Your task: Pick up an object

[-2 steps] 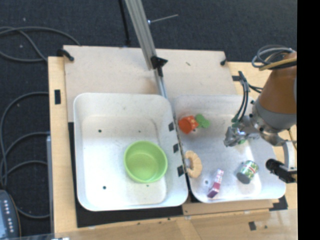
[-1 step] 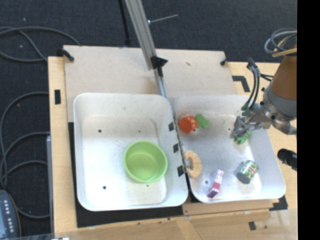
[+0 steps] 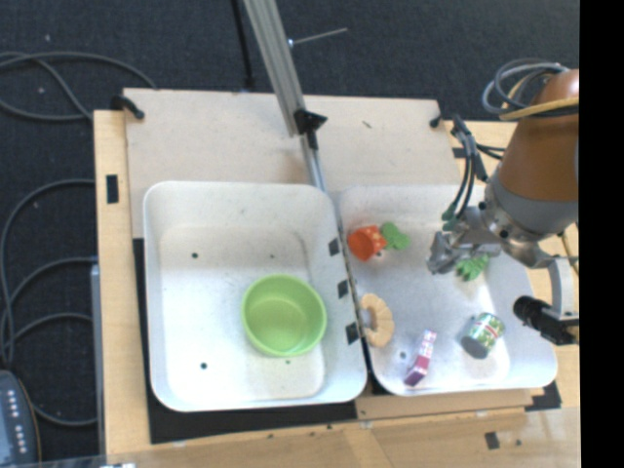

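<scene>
The two-finger gripper (image 3: 450,259) is hovering low in the right white bin (image 3: 526,364), right beside a small green toy (image 3: 474,267); whether its jaws are spread cannot be told. An orange-red toy (image 3: 367,243) is lying left, a silver-green can (image 3: 482,333) nearer, presumably alternative targets.

Arm (image 3: 539,169): rounded orange band over a grey wrist section, grey cables looped above it, dark cable bundle running down its side, metallic grey pincer (image 3: 450,252).
</scene>
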`<state>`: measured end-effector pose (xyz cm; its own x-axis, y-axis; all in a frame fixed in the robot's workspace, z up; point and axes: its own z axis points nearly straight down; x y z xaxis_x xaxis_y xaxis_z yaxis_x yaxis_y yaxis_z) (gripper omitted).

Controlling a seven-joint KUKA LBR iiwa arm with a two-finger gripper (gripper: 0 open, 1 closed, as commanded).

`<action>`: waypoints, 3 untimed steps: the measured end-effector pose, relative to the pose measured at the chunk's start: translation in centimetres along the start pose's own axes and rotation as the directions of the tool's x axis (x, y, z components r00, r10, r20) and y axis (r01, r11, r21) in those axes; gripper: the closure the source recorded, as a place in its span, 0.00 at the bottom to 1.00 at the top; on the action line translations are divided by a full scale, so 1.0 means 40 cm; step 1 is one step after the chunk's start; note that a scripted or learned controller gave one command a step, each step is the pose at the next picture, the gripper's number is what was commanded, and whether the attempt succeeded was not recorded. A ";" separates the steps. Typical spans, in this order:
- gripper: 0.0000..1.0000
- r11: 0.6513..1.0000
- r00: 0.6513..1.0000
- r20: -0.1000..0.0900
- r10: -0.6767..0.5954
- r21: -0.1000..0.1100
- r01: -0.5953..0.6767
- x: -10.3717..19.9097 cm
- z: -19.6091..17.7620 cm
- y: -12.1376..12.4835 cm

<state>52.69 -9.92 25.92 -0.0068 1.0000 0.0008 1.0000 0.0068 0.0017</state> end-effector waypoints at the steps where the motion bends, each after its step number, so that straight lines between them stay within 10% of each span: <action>1: 1.00 1.000 1.000 -0.001 -0.002 0.000 0.002 0.136 -0.017 -0.010; 3: 1.00 1.000 1.000 -0.001 -0.001 0.005 0.001 0.427 -0.007 -0.033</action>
